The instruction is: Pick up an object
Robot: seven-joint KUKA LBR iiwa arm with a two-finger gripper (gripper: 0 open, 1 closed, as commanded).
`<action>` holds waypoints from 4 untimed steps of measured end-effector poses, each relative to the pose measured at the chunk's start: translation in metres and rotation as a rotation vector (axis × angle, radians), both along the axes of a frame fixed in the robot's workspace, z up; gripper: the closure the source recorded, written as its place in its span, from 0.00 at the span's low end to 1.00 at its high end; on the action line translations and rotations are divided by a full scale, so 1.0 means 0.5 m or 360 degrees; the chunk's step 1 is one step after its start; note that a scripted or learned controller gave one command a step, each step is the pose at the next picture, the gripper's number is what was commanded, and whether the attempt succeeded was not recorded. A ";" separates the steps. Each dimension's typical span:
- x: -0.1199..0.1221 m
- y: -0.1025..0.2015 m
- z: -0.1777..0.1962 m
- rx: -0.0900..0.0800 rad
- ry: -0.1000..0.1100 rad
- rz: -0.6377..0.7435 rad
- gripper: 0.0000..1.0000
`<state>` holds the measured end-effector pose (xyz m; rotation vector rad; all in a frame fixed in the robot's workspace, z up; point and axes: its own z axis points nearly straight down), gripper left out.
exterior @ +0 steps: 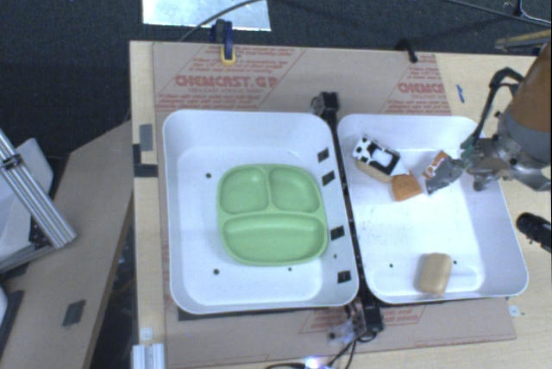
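White plastic makes up both shallow bins, set side by side on a brown printed board over the bench. From the one camera view above, the arm (528,121) comes in from the right, grey with an orange band at the top edge of what shows, and its gripper (442,176) hangs low over the far right part of the right bin (483,268).

Whether the claw is wide, narrow or closed on anything cannot be told from this angle; the dark metal tip sits just beside a small orange-brown block (405,187), and a bit of orange and white shows near the tip (437,160), but nothing can be seen clearly held. So the pick looks not yet done: every object appears to rest on the bin floor, and the grasp and the lift are still left, as far as this view allows a judgement.

Three candidate objects lie in the right bin. The orange-brown block is small, matte and roughly cubic, perhaps foam or sponge. Just to its far left is a black-and-white toy (376,158), boxy with rounded patches, lying tilted. Well apart, at the near side of the bin, rests a tan rounded lump (434,273), smooth and bread-like in shape.

In the left bin (185,186) lies a pale green divided plate (273,215), glossy moulded plastic with three compartments and soft rounded corners, well away from the arm.
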<state>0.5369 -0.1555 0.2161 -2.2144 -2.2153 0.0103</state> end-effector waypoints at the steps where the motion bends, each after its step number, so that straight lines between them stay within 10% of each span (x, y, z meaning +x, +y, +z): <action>1: 0.005 0.001 0.013 -0.0003 -0.0019 0.0005 0.00; 4: -0.006 0.012 -0.267 -0.0002 -0.0016 0.0000 0.00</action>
